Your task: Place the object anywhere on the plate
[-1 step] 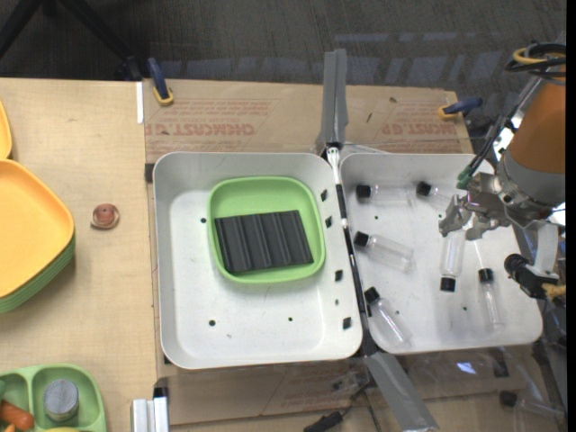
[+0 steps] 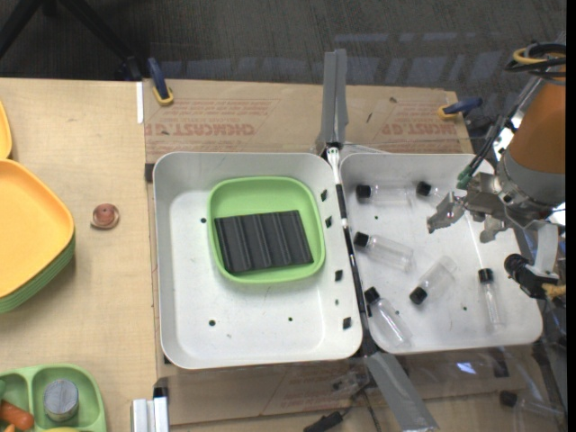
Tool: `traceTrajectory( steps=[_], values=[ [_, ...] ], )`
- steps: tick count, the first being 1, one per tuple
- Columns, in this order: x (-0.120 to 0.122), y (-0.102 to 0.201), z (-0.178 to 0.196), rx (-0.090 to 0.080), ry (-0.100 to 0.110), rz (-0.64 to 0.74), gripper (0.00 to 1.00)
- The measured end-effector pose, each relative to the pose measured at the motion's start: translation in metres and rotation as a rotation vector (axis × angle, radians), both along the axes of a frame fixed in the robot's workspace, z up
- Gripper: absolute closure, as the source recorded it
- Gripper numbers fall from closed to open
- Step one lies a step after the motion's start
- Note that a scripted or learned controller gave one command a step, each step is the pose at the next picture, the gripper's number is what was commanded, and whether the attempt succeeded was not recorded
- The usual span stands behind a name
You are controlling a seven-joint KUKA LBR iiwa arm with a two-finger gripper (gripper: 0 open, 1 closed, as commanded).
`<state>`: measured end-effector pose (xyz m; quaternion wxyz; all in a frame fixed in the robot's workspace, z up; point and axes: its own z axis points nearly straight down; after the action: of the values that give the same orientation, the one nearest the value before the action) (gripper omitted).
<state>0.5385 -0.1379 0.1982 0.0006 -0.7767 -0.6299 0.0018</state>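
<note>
Dark carpet fills the top of the view, with black chair legs at the upper left. Below it a light wood table (image 2: 81,133) carries a sheet of brown cardboard (image 2: 270,120) clamped at its far corners, and on the cardboard sit two shallow white bins side by side.

In the left bin (image 2: 180,331) a green plate (image 2: 220,201) lies toward the far side, and a dark ribbed slab (image 2: 264,241) rests across its middle.

Scattered over the right bin (image 2: 450,327) are several clear vials with black caps: one (image 2: 378,191) near the far left corner, a cap (image 2: 423,188) a little to its right, a vial (image 2: 382,248) by the left wall, another (image 2: 389,315) near the front left corner, one (image 2: 434,281) around the middle, and one (image 2: 490,297) toward the right wall. All of them lie in the right bin, apart from the plate.

From the right the arm (image 2: 540,138) reaches in, its orange band above the grey wrist. Its end effector (image 2: 468,216) hangs over the far right part of the right bin, fingers spread apart with nothing between them.

On the table's left edge sits a stack of yellow plates (image 2: 31,232), with a small reddish knob (image 2: 105,215) just beside it. At the front left corner a green divided tray (image 2: 27,387) holds a grey disc (image 2: 61,399).
</note>
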Motion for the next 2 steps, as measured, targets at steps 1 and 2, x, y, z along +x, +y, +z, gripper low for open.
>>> traceTrajectory(
  steps=[1, 2],
  values=[
    [-0.03, 0.017, -0.009, 0.001, 0.002, -0.132, 0.0],
    [-0.033, 0.031, 0.028, -0.001, -0.001, -0.356, 0.0]
  ],
)
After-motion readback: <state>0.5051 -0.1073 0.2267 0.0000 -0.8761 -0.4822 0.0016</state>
